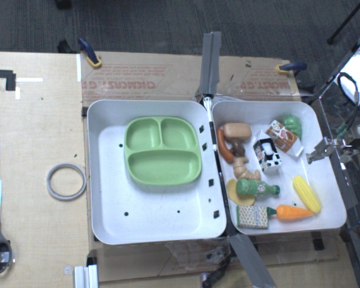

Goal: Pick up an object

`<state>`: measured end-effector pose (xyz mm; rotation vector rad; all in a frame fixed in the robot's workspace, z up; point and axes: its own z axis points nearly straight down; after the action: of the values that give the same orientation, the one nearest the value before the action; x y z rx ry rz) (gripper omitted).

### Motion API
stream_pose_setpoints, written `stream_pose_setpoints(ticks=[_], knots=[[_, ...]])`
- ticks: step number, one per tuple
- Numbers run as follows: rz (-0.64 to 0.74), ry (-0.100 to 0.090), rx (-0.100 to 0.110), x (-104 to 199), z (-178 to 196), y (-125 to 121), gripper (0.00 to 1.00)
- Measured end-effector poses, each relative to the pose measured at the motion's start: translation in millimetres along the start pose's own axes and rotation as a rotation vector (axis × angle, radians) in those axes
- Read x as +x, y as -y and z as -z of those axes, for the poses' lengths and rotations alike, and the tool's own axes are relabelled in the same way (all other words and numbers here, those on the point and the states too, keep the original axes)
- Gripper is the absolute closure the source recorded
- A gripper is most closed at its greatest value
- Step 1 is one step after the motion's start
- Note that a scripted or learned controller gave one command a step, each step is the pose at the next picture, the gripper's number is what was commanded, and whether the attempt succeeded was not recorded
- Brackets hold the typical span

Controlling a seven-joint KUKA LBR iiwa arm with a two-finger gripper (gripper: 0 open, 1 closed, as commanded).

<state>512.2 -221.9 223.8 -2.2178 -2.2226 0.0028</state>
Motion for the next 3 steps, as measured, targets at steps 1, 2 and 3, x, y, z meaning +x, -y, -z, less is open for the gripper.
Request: stream_pose_setpoints(ticks=[1, 2, 3], knots=[[-0.371, 0.001, -0.001, 32, -120, -77, 0.00], [-0.553, 0.000, 0.002, 39, -133, -68, 0.00], [-0.335, 0.001, -0.002, 27, -11, -107, 0.00]])
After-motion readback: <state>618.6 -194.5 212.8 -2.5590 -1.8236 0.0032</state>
